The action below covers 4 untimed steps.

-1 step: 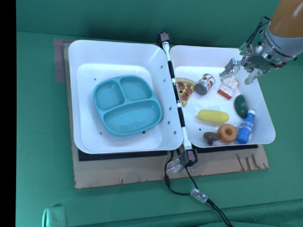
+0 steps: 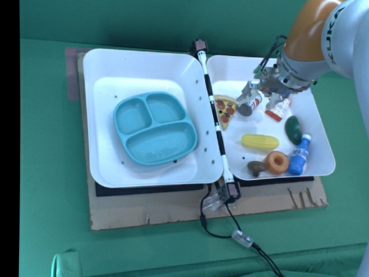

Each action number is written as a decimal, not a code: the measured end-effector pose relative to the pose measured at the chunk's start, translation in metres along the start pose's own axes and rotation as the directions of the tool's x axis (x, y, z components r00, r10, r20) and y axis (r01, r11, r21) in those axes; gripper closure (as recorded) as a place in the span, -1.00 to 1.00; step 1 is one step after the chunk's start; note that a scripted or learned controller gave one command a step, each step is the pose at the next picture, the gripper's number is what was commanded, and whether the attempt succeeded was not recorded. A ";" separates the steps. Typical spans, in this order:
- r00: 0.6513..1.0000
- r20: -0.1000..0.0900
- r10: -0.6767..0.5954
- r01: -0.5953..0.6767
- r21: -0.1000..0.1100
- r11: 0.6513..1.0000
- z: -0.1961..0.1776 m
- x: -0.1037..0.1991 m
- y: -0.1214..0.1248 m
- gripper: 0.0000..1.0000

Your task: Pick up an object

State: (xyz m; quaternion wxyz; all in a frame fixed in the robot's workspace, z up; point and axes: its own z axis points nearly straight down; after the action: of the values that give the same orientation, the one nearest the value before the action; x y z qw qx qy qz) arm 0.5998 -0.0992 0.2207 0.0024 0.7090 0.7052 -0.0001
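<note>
Gripper (image 2: 260, 98) at the end of the grey arm (image 2: 323, 33) hangs low over the upper part of the right bin (image 2: 323, 154), just above a small can (image 2: 249, 105) and a red-and-white bottle (image 2: 278, 108). Whether it is apart, together or clamped on anything cannot be told from this slanted camera view, because the wrist body hides the tips. The can lies tilted at the left of the tool and the bottle lies tilted at its right, both so close under it that touching or not cannot be told.

Elsewhere in the right bin, a pizza slice (image 2: 225, 111) lies near the divider (image 2: 214, 120), left of the can. A yellow corn cob (image 2: 260, 142) lies flat near the middle of the bin, below the gripper. A dark green oval piece (image 2: 293, 129) sits near the right wall, and just below it a blue bottle (image 2: 300, 155) lies at a slant. An orange doughnut ring (image 2: 277, 162) sits beside the blue bottle, touching a brown mushroom (image 2: 256, 167) at its left.

The left bin (image 2: 104, 68) holds a teal divided plate (image 2: 155, 128), lying flat near its centre, well apart from the arm.

Both bins rest on a cardboard sheet (image 2: 144, 215) over a green cloth (image 2: 46, 154), and a black cable (image 2: 230, 227) runs from the divider's near end toward the bottom edge.
</note>
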 end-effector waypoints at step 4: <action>1.000 -0.004 -0.007 0.007 0.025 1.000 0.034 -0.007 0.100 -1.00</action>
State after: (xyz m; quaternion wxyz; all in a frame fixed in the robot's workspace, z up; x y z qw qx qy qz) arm 0.6995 -0.1068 0.1872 -0.0080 0.7064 0.7078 -0.0076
